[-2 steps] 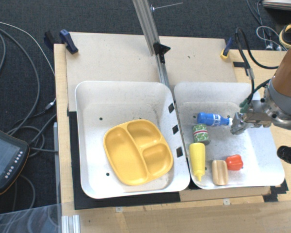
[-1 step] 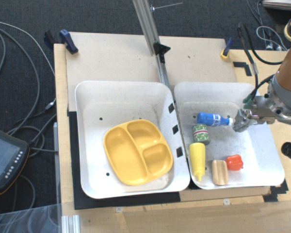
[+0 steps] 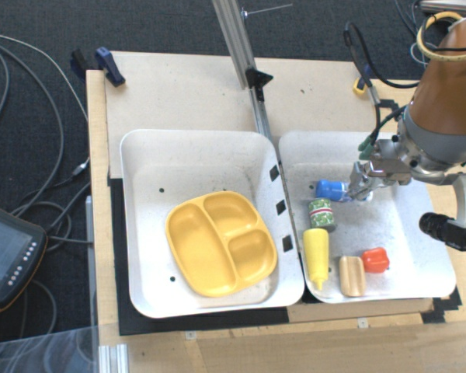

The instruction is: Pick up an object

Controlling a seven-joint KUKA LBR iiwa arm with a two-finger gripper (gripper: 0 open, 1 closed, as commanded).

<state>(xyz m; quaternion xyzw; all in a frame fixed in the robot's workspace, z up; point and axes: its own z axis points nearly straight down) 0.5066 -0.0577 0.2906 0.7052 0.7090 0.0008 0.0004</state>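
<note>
Your gripper (image 3: 363, 186) is hanging in the right bin (image 3: 419, 290), the blue object (image 3: 328, 189) touching its tips at nine o'clock, lying nine-to-three; you cannot tell how the claw is set

Place: a robotics lab, a test bench built for machine picking rather than for people.
Bench: a bare pale board (image 3: 186, 92) on dark carpet (image 3: 140, 10), clamped at the far left corner with a blue clamp (image 3: 109, 65).
Bins: two shallow white bins side by side, the left bin (image 3: 140, 158) and the right bin (image 3: 427, 286), sitting on a black mat.
Arm: a grey and orange industrial arm (image 3: 443, 92) reaching in from the right.
Rig: a slanted aluminium post (image 3: 233, 22) rising from the bench's far side.
Wiring: loose black cables (image 3: 31, 76) trailing over the carpet on the left.
Controls: a handheld control pendant (image 3: 8, 255) lying at the left edge.
Props: toy-like plastic items, among them a yellow divided plate (image 3: 220, 242).
</note>
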